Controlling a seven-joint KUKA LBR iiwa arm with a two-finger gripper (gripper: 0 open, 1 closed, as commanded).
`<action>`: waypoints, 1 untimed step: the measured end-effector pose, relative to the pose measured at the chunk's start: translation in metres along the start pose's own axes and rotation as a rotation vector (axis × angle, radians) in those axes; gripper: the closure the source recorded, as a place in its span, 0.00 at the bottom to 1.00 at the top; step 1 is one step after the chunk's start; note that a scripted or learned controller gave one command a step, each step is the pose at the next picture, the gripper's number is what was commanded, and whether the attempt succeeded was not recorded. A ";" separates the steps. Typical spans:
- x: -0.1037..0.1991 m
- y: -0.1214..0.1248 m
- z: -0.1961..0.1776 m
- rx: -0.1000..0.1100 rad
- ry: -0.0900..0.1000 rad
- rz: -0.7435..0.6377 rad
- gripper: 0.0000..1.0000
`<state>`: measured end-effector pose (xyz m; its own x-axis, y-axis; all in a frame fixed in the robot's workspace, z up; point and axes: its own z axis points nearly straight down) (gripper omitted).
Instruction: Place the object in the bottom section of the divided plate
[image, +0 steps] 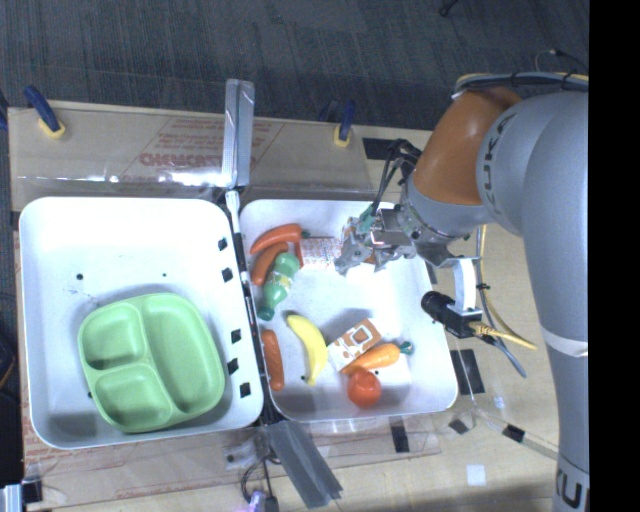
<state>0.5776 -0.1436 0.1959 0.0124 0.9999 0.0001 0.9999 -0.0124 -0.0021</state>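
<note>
The green divided plate (93, 377) lies in the left bin (60, 240), with two small sections on its left and a large one on its right. All of its sections are bare. My gripper (357, 250) hangs low over the upper middle of the right bin (430, 400), just right of a red-orange toy sausage (275, 238). A bit of orange shows close beside the gripper, and I cannot make out what it is. A banana (307, 345), a carrot (378, 355) and a red tomato (364, 388) lie nearer the bin's front.
The right bin also holds a green bottle (278, 280), a second orange sausage (272, 358) by the left wall and a small orange-and-white carton (355, 342). A metal divider (238, 130) stands between the bins. The arm's grey body covers the right side.
</note>
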 end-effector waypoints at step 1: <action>0.062 -0.037 0.005 0.003 0.000 -0.044 1.00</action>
<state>0.5412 -0.0809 0.1909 -0.0311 0.9995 0.0002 0.9995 0.0311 -0.0050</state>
